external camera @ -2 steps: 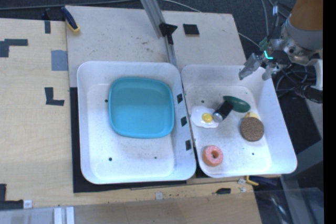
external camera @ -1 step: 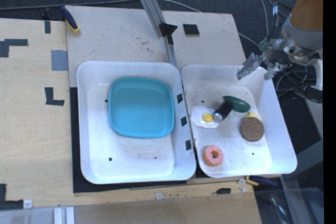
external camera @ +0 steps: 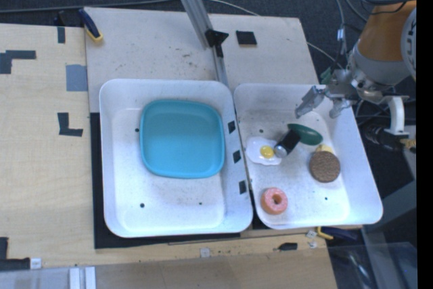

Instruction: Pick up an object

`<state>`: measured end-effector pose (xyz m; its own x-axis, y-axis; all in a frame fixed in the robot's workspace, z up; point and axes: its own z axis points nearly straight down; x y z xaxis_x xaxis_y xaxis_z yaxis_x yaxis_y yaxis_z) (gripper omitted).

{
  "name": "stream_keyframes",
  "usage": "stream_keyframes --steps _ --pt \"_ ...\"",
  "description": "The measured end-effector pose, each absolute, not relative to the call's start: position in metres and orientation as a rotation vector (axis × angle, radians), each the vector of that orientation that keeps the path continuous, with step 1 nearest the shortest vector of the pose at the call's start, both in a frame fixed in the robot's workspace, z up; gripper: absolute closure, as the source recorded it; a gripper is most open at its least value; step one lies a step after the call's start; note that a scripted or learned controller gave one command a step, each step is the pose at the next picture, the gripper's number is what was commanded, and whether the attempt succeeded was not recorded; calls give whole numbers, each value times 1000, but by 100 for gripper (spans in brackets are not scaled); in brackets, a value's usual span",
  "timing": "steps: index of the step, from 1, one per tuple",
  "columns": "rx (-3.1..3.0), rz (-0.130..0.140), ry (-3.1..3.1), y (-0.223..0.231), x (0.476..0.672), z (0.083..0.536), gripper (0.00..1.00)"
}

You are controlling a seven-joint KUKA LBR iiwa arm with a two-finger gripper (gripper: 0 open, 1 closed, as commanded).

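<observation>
gripper poised over the right bin's far edge

the gripper [external camera: 323,103] hangs with fingers spread, holding nothing, above the right bin [external camera: 362,203]. bare floor lies below it; toys crowd nearer: fried egg [external camera: 262,152], green-and-black utensil [external camera: 298,137], brown cookie [external camera: 325,166], pink donut [external camera: 275,200]. a teal plate [external camera: 182,139] fills the left bin [external camera: 118,166]. no legible writing.

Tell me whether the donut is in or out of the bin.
In. The donut lies flat on the right bin's floor, near its front edge, apart from the end effector.
</observation>
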<state>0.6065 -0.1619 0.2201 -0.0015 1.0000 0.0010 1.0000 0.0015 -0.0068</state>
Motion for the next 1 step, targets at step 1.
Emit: stream_keyframes --steps 1 --pt "-2215 7 -2219 -159 608 156 0"
